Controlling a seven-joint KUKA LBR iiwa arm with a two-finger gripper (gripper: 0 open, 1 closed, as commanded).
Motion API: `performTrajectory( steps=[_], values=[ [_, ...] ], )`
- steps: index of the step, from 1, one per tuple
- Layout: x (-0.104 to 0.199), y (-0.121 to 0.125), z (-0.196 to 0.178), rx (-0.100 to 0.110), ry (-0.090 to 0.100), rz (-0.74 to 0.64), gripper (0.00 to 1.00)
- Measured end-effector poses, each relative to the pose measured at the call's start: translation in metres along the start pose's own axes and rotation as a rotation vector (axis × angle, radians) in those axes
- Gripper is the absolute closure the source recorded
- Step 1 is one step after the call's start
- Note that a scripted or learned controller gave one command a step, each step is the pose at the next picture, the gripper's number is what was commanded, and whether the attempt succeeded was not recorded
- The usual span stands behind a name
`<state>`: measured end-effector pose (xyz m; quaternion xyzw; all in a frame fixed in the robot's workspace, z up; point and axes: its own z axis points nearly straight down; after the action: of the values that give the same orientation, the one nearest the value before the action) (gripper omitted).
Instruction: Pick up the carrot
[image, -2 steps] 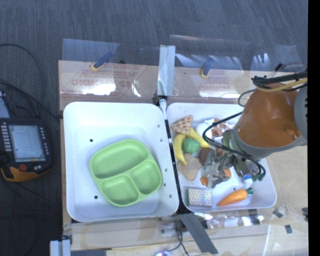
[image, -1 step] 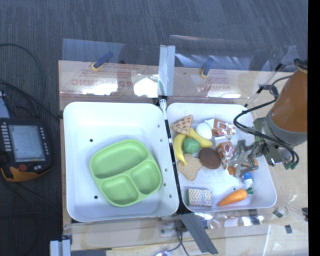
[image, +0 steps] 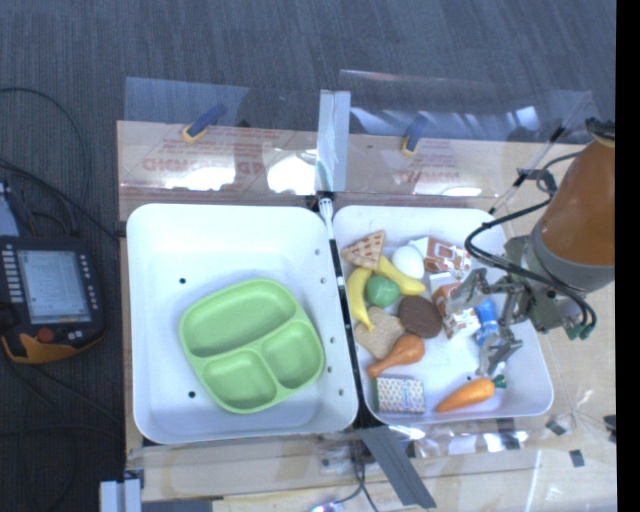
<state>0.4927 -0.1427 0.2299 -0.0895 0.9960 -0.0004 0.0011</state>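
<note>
The carrot, orange with a green top at its right end, lies near the front right corner of the right bin. My gripper hangs just above and behind the carrot's green end, reaching in from the right. Its fingers look open and hold nothing. The carrot lies apart from the other food, with a little free floor around it.
Crowding the right bin's left and middle are a banana, green ball, white egg, brown cookie, crackers, a drumstick, a patterned pouch and small cartons. A green divided plate sits in the left bin.
</note>
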Motion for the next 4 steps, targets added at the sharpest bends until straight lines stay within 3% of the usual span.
performTrajectory(
  steps=[1, 2, 4],
  values=[
    [0.002, 0.007, 0.073, -0.003, 0.006, 0.188, 0.00],
    [-0.002, 0.043, 0.118, -0.003, 0.006, 0.264, 0.00],
    [0.001, 0.028, 0.130, -0.004, -0.003, 0.271, 0.00]
  ],
)
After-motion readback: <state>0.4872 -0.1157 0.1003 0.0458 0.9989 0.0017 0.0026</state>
